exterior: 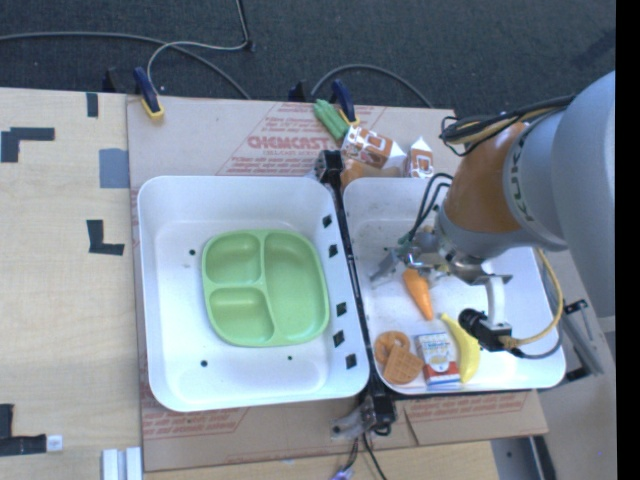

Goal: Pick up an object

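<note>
The gripper (pixel 400 260) hangs low in the right bin (pixel 385 200), fingers spread and holding nothing, just beside the carrot (pixel 420 293) near the bin's middle. A clean pick likely means centring over the carrot and closing across its narrow width. Toward the bin's front edge lie a waffle (pixel 396 356), a small carton (pixel 437 359) and a banana (pixel 463 345), near enough to nudge. A green divided plate (pixel 265 288) sits in the left bin (pixel 160 268).
</note>
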Robot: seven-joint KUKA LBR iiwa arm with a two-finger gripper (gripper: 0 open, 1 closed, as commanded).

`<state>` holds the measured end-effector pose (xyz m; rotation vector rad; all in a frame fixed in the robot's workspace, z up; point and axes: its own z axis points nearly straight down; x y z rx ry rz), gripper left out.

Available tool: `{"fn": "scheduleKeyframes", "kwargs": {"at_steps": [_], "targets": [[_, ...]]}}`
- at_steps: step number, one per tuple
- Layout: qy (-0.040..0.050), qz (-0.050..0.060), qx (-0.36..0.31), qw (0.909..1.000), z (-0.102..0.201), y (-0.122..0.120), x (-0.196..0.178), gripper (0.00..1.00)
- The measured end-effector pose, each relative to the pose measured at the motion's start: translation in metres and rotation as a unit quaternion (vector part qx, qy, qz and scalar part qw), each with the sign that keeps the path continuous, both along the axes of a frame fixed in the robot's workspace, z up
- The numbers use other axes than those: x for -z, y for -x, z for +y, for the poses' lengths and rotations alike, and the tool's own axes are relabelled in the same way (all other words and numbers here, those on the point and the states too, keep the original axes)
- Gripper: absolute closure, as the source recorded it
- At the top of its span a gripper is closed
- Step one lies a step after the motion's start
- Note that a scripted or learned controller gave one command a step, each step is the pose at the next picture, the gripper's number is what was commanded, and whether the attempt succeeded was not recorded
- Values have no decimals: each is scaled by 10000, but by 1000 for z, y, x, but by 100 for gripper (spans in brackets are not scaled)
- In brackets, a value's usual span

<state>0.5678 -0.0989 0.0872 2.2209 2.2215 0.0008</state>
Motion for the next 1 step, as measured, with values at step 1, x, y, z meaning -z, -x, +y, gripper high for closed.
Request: {"fn": "scheduleKeyframes", "kwargs": {"at_steps": [1], "targets": [[7,-7,-2,10000,0,0,-10,100]]}}
